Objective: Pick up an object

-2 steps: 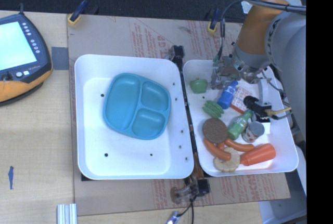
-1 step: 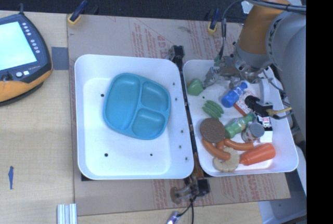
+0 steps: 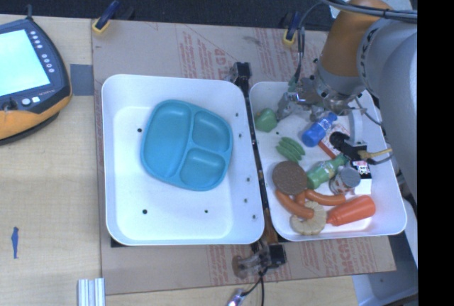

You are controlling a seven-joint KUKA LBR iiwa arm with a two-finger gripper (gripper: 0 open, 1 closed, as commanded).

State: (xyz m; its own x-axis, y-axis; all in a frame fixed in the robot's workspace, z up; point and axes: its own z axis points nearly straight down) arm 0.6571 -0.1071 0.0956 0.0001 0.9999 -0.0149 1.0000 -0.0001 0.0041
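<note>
While the claw (image 3: 306, 100), grip state unclear, hangs over the right bin (image 3: 386, 223), brown cardboard (image 3: 177, 49) covers the wooden bench (image 3: 42, 184).

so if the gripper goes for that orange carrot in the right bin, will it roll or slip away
The carrot looks rounded and tapered, so it may roll or pivot if nudged. Its surface seems smooth plastic, so probably slippery. It lies against other toy food, which might limit rolling.
</note>
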